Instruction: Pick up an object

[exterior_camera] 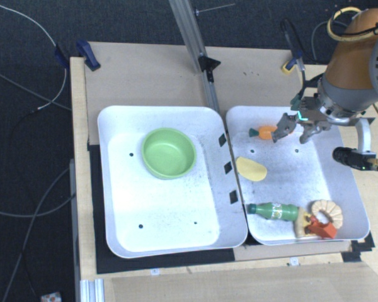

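Camera view: left bin (113, 187) holds a green bowl (169, 153) near its far edge. Gripper (295, 133) spread wide over right bin (346, 187), far edge, gripping nothing; carrot (265, 132) just beside one finger. Bottle (274, 211) at near edge.

A: What does the arm (356, 49) look like?

B: A thick rounded body, with a broad orange band (353, 58) wrapped around it. Above the band sits a lighter, tan-orange cap, and a yellowish cable (340, 19) loops beside it.

A: And below the band?

B: A grey ring (341, 99), then a silver metal wrist piece with a small cyan light (300, 114) on its side. A pale curved bracket (364, 134) hangs off it, carrying a black cylinder (351, 158).

A: The tip?

B: The gripper (296, 131) is dark grey metal, with two slim angular jaws.
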Controlling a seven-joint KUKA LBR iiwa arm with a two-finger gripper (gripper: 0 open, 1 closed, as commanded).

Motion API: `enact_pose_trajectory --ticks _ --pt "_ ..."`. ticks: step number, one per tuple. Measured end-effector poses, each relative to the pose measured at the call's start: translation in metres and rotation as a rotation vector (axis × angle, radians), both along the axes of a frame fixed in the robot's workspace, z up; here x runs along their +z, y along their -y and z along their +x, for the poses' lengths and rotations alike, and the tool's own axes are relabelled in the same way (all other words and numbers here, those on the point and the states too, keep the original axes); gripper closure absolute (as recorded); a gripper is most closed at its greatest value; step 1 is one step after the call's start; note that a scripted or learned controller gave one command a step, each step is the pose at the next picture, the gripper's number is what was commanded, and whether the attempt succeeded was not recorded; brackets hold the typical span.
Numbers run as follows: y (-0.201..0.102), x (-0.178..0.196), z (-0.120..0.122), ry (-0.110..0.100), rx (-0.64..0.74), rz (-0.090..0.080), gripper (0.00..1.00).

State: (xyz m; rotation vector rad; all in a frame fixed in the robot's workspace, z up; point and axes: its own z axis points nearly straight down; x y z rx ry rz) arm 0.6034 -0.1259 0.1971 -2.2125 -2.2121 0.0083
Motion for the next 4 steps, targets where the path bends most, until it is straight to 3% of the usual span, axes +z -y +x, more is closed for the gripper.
enact_pose_trajectory --ticks 1,3,4 --pt "0.000 0.003 0.001 0.006 0.001 -0.001 0.00" --pt "-0.011 -0.099 -0.004 0.000 -0.001 0.000 0.00" --pt "-0.012 -0.083 -0.002 0.007 -0.001 0.001 1.00"
